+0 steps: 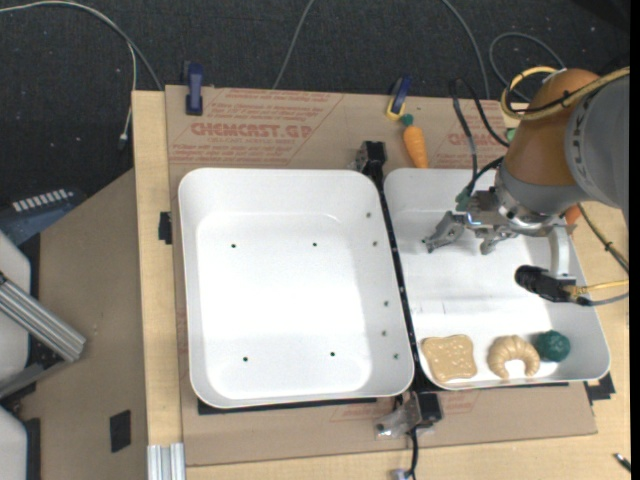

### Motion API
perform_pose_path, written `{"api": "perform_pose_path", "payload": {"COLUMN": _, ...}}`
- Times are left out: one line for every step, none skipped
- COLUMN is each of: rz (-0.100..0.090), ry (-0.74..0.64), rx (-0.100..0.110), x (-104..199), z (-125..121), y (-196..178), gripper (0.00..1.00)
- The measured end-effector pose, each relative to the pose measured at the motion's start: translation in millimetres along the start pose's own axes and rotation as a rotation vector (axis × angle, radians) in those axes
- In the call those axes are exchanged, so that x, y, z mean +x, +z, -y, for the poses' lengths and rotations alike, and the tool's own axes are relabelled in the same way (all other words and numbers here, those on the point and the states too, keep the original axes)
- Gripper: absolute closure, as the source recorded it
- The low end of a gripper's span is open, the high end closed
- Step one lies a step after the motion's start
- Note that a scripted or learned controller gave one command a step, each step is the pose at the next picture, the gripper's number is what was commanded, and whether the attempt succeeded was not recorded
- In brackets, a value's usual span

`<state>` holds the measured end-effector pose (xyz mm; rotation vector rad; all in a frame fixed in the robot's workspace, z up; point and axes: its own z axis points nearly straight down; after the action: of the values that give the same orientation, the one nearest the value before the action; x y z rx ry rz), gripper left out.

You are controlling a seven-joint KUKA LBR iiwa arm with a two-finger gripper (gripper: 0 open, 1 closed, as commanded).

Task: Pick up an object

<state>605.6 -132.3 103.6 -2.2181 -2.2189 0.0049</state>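
Gripper (463, 236) is hanging w/ fingers spread open over right bin (470, 298); toast (448, 358), croissant (514, 357), green ball (552, 346) are sitting along front edge.

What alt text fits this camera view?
Gripper hangs open above the right bin, holding nothing; toast, croissant and a green ball lie along its near edge. A carrot lies outside, behind the bins.

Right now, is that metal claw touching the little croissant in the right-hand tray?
Apart. The camera view shows the gripper over the upper part of the right bin, with bare white floor between it and the croissant near the bottom edge.
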Motion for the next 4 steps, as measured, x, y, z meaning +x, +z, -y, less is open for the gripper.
{"api": "perform_pose_path", "payload": {"rz": 0.000, "ry": 0.000, "rx": -0.004, "x": 0.4, "z": 0.1, "y": 19.7, "gripper": 0.00}}
{"api": "perform_pose_path", "payload": {"rz": 0.001, "ry": 0.000, "rx": -0.007, "x": 0.3, "z": -0.7, "y": 7.8, "gripper": 1.00}}
{"api": "perform_pose_path", "payload": {"rz": 0.002, "ry": 0.000, "rx": -0.011, "x": -4.2, "z": -2.9, "y": -54.9, "gripper": 1.00}}
{"api": "perform_pose_path", "payload": {"rz": 0.001, "ry": -0.001, "rx": -0.011, "x": 5.5, "z": 0.1, "y": -108.6, "gripper": 1.00}}
